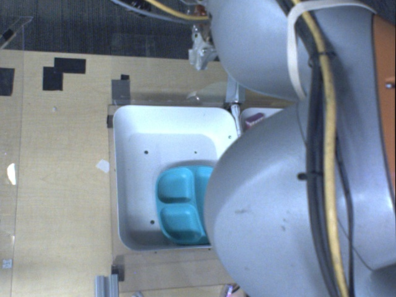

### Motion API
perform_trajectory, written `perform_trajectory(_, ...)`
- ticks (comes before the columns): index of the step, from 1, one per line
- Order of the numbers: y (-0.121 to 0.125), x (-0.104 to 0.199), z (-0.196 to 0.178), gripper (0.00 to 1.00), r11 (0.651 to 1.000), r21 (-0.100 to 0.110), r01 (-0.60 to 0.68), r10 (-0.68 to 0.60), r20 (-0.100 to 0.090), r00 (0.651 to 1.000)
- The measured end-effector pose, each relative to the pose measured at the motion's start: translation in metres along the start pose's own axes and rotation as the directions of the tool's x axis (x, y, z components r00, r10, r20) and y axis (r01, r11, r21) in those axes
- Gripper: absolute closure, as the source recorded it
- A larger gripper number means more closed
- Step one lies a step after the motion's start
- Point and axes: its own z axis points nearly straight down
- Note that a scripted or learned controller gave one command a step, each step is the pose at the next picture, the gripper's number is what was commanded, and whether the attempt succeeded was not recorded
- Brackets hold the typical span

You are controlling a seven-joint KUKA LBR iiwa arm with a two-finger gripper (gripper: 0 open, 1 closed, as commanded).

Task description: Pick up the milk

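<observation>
One white bin [133, 166] sits on the tabletop [55, 184], with a blue tray [179, 206] at its 5 o'clock corner. Filling the 3 o'clock side, the grey arm [297, 184] covers the gripper, whose state I cannot tell, and the milk cannot be made out.

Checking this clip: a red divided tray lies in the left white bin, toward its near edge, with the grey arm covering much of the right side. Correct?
Not quite. The divided tray is blue, not red, as the camera view shows. The rest holds: it lies in the left white bin, toward its near edge, and the grey arm covers much of the right side.
</observation>
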Motion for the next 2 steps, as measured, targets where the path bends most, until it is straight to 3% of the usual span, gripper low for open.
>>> perform_trajectory(1,-0.0010,0.0008,0.0017,1.00,0.934,0.000,0.357,-0.357,0.006,0.934)
perform_trajectory(2,-0.0006,0.0023,0.0016,1.00,0.693,0.002,0.721,-0.721,0.005,0.693)
